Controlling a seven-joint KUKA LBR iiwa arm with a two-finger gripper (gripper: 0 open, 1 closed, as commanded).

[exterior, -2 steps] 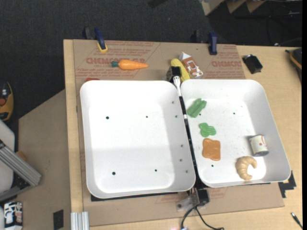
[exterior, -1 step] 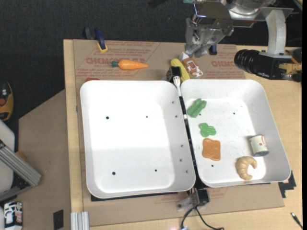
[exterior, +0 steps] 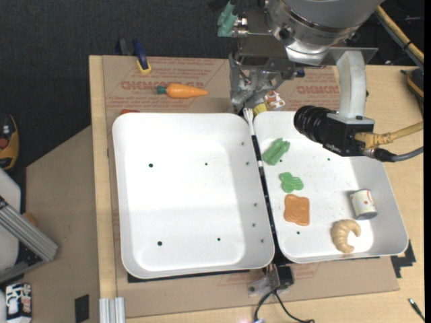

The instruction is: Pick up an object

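I am watching the hand [exterior: 250, 103] hovering over the far edge where the two white bins meet, and I cannot tell how it is set; something small and orange-white is showing just beside it, possibly an object. The right bin [exterior: 384, 210] is holding a green leafy piece [exterior: 275, 151], a smaller green piece [exterior: 291, 181], an orange slab [exterior: 297, 209], a croissant [exterior: 346, 235] and a small can [exterior: 363, 202]. A toy carrot [exterior: 183, 91] is lying on the table [exterior: 60, 180] beyond the left bin [exterior: 188, 194].
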